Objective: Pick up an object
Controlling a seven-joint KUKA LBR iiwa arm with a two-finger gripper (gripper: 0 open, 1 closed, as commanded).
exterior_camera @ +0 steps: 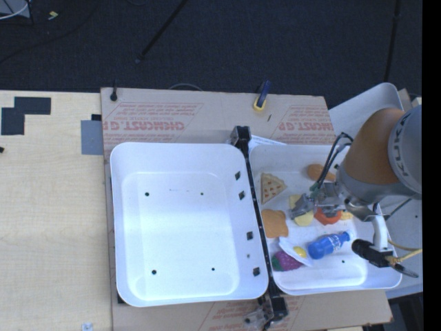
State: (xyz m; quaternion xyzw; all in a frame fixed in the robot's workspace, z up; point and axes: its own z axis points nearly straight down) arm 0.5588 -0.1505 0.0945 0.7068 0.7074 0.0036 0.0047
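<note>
Grey metal and an orange band mark the arm (386, 157) we see reaching in from the right, its jaws lowered into the right-hand shallow white plastic bin (344, 279). The gripper (311, 205) sits among a cluster of small toys near the bin's middle: a small yellow block (300, 217) just at its tip and a red-orange rounded piece (328, 216) right beside it. Whether the jaws are spread or pressed together we cannot tell; the parts crowd and blur there.

Nearer to us lie a blue plastic bottle (327, 244) and a purple-and-green toy (287, 260); to the left sit a tan waffle-patterned wedge (271, 186) and an orange bun-shaped piece (274, 222). The left white bin (124, 185) lies beside it on the desk.

We judge this the grasp step, with nothing yet lifted. The next move likely calls for closing firmly on one piece, then rising straight up, clear of its neighbours.
</note>
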